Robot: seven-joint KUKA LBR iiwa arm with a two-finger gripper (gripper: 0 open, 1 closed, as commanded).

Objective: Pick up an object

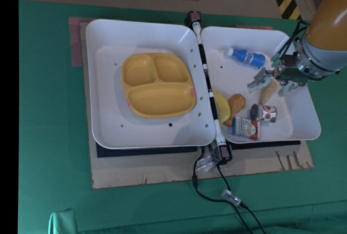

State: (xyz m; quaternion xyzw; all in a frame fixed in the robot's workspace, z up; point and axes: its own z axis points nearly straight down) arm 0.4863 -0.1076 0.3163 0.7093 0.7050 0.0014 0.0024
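My gripper hangs over the right side of the right bin, its two grey fingers spread open. A small beige wedge-shaped item lies on the bin floor just under and between the fingers, not gripped. Other pickable items in this bin: a blue bottle with a white cap at the back, an orange drumstick toy, a yellow banana-like piece against the divider, a small red-and-white can and a small printed carton at the front.
The left bin holds a yellow three-compartment plate. A black-and-white divider bar runs between the bins. Cables trail off the bench front. The arm's orange band looms at the upper right.
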